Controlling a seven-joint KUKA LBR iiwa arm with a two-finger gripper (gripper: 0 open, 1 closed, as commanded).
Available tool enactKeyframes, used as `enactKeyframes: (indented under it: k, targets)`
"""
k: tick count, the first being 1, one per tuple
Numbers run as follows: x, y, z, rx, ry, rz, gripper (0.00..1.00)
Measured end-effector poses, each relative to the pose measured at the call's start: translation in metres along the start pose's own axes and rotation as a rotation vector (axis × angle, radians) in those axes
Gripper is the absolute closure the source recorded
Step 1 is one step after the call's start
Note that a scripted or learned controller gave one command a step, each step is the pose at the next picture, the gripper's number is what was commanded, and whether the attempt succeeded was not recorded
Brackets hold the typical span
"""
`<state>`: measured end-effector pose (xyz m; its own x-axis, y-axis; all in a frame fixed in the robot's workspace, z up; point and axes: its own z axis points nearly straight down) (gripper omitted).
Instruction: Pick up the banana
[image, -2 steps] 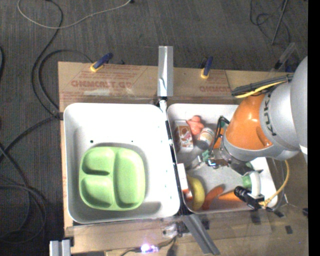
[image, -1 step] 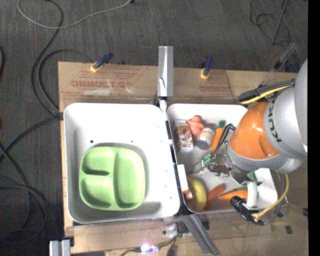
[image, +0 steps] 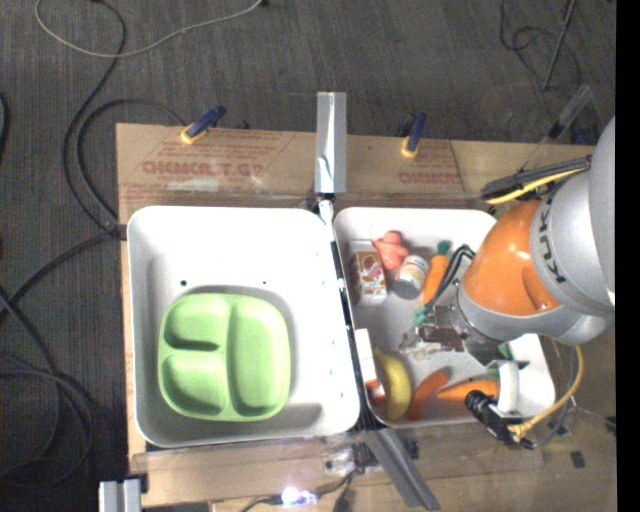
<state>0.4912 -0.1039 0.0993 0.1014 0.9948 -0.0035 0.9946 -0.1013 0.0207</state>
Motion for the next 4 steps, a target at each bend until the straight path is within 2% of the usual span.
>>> enactKeyframes:
  k: [1, 2, 3, 4]
  targets:
    - [-0.0001, -0.0001, 0.0000, 0.000, 0.000, 0.001, 0.00]
    - [-0.0015, -0.0023, 0.0085, 0.004, 0.000, -0.021, 0.00]
    - [0.0052, -0.0015, 0.0082, -0.003, -0.003, 0.107, 0.00]
    - [0.0044, -0.0017, -0.0001, 0.002, -0.002, 0.108, 1.00]
